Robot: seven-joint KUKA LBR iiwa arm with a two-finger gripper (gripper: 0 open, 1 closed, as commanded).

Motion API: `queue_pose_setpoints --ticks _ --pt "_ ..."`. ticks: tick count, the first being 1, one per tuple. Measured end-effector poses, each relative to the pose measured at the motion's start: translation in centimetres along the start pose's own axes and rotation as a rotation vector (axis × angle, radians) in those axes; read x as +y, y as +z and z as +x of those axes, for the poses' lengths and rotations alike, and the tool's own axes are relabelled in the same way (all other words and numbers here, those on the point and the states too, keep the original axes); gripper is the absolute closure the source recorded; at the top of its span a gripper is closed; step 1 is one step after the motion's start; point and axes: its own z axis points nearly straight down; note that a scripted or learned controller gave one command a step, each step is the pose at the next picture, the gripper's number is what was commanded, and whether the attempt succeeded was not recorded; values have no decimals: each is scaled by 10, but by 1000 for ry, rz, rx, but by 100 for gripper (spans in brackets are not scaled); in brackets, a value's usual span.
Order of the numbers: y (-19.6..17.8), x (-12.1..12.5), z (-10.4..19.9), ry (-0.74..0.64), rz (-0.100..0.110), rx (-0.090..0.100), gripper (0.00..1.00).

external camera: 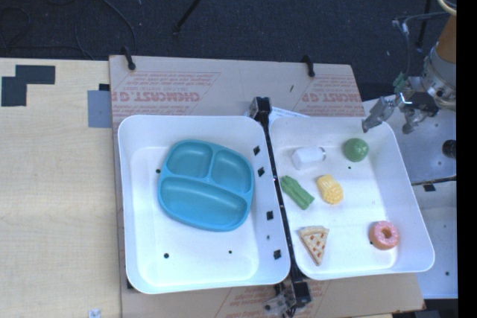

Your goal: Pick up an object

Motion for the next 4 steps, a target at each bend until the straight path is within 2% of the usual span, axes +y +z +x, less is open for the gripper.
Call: queue_pose_setpoints --ticks 1,2,3,4 --pt "-7 2 1 -2 -11 -3 0" --pt "60 -1 5 -3 -3 0 0" --pt "117 -11 10 -2 -4 0 0" --pt "171 -10 10 -1 -11 -2 0"
